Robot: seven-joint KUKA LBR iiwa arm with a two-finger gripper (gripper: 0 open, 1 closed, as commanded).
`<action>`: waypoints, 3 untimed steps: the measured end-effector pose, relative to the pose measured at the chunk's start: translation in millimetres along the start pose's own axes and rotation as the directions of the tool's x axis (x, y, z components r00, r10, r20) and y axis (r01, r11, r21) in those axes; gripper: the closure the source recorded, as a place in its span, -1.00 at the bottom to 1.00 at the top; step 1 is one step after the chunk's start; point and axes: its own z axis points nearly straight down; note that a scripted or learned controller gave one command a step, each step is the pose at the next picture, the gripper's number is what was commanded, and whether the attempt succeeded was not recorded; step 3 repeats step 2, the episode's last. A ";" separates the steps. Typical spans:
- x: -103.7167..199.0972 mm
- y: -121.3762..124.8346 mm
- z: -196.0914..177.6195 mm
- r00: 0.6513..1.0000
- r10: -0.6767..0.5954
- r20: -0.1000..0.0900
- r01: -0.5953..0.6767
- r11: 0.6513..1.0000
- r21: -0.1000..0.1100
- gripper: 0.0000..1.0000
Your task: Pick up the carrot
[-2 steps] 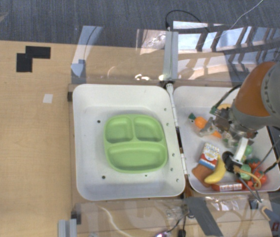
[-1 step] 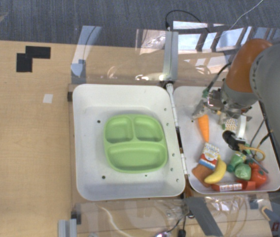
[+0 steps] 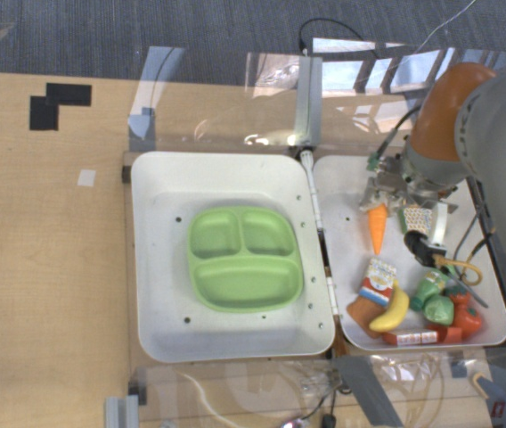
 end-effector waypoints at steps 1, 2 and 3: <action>61.4 -5.7 -85.4 0.996 -0.084 0.001 0.084 0.996 0.011 1.00; 52.7 28.1 -84.4 1.000 0.013 0.003 -0.013 1.000 0.011 1.00; 52.7 28.1 -84.4 1.000 0.013 0.003 -0.013 1.000 0.011 1.00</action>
